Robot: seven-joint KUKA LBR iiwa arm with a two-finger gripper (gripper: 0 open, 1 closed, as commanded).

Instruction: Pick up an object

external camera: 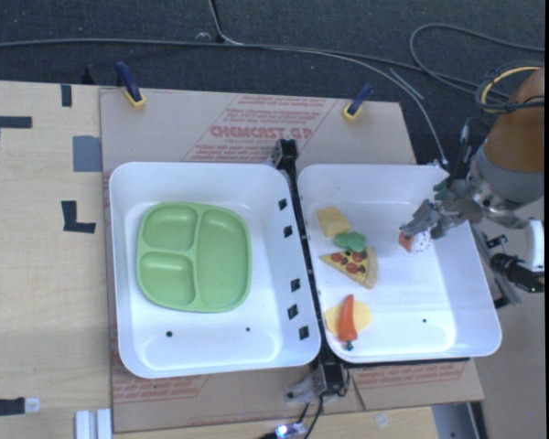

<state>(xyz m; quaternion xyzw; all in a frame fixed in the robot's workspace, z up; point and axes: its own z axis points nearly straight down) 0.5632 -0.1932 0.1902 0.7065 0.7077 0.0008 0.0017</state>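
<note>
The arm (511, 158) reaches in from the right over the right bin (439, 337), and its gripper (419, 230) hangs low near that bin's right side. Right at the fingertips there is a small red and white object (415, 241), and it appears to sit between the 2 fingers, which are drawn in narrow around it; whether it is lifted off the bin floor or resting on it cannot be told. The other toy foods lie to the left of the gripper, well apart from it: a yellow cheese block (331, 220) near the bin's upper left, a green leafy piece (351, 241) just below and touching it, a pizza slice (353, 265) just beneath the green piece, and an orange carrot on a yellow round piece (348, 317) nearer the front edge. The left bin (128, 337) holds a green plate (194, 256) with 3 compartments, lying flat toward its left side. Both bins rest on a cardboard sheet (256, 126) held at the back by 2 clamps (128, 87).
</note>
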